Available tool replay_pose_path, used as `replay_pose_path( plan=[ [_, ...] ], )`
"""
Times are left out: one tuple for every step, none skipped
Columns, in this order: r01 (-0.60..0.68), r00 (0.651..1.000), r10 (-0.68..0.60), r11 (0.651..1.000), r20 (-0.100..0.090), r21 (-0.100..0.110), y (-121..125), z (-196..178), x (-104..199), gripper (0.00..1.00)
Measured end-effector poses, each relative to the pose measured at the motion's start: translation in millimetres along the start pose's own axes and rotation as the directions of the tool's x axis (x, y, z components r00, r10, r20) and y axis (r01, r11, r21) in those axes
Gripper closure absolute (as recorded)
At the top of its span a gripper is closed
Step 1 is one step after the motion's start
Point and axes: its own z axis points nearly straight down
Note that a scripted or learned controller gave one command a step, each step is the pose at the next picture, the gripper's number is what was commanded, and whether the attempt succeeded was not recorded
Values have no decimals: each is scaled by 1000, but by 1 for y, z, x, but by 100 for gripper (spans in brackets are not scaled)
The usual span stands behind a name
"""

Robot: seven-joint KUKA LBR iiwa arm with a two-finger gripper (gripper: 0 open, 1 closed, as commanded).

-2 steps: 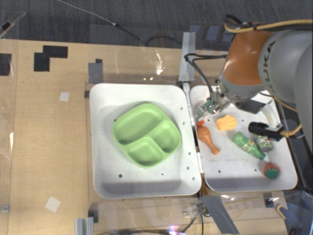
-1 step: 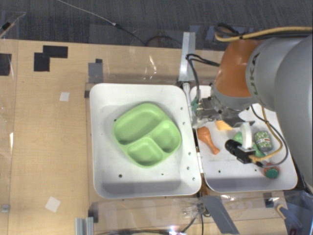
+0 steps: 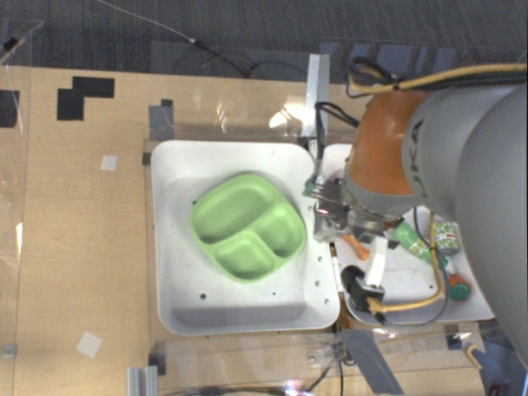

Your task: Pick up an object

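The arm's orange-banded wrist (image 3: 384,151) hangs over the right bin (image 3: 412,279) and covers most of it. My gripper (image 3: 356,236) points down at the bin's left part, largely hidden beneath the wrist. A small orange piece (image 3: 351,243) lies right by it; whether they touch cannot be told. A green object (image 3: 410,241) lies to the gripper's right. A green-and-white packet (image 3: 446,236) sits further right, with a small red and green thing (image 3: 457,287) in front of it.
The left bin (image 3: 177,304) holds a light green divided plate (image 3: 247,225), tilted in its middle. A metal post (image 3: 313,97) stands behind the wall between the two bins. Around the bins lies the wooden bench (image 3: 74,246).
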Motion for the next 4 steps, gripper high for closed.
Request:
replay_pose_path(
  plan=[
    [-548,837,548,837,1,0,-18,20,19,100],
    [-164,986,164,986,0,-2,-21,-3,31,100],
    [294,956,-294,956,1,-3,-22,-23,39,100],
    [-424,906,424,906,4,3,-24,53,40,100]
  ],
)
